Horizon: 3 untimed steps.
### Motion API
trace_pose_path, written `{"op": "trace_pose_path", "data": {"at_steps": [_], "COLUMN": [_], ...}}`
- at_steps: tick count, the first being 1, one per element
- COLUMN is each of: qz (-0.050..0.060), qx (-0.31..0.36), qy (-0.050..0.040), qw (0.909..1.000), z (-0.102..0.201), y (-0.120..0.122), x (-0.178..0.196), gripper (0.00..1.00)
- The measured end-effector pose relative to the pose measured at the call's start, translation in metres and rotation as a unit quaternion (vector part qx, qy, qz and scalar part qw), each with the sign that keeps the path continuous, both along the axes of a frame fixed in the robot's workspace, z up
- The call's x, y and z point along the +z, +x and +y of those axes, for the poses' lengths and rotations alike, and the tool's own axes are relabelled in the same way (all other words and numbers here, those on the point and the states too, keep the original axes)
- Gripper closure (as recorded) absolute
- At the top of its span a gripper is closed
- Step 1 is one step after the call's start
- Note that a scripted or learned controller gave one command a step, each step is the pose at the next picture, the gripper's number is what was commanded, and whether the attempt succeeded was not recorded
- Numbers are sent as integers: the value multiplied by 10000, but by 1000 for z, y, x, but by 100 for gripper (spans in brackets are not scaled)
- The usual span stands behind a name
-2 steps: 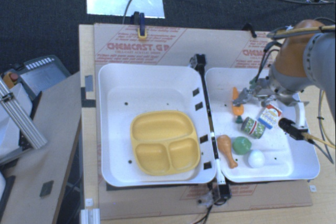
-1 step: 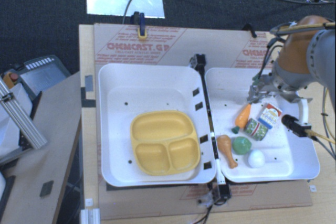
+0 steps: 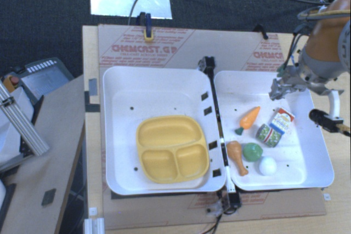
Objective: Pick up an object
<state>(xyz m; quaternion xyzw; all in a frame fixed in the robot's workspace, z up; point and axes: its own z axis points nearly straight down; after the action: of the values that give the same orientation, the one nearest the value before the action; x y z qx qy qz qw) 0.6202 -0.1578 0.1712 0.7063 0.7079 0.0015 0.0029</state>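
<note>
We note the gripper point(image 3: 276, 90) above the right bin point(image 3: 312, 172); finger state unclear. The carrot point(image 3: 250, 117), can point(image 3: 269, 135) and carton point(image 3: 282, 120) crowd together; we risk nudging neighbours.

carrot point(image 3: 250, 117): orange with a green tip, lying tilted in the right bin point(image 3: 307, 175), near its middle
carton point(image 3: 282, 120): small, white with red and blue print, just right of the carrot
can point(image 3: 268, 135): green, on its side, touching the carton's lower left
drumstick point(image 3: 237, 157): tan, near the bin's left wall
green ball point(image 3: 253, 151): touching the drumstick
white ball point(image 3: 267, 166): just below the green ball
</note>
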Motion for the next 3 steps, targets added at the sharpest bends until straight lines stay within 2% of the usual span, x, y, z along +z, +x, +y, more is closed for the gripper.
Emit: {"op": "trace_pose_path", "data": {"at_steps": [2, 3], "qz": [-3, 23], "qx": [17, 28], "qy": [0, 12], "qw": [10000, 10000], "z": [7, 52], "y": [-5, -5], "x": [108, 95], "gripper": [100, 100]}}
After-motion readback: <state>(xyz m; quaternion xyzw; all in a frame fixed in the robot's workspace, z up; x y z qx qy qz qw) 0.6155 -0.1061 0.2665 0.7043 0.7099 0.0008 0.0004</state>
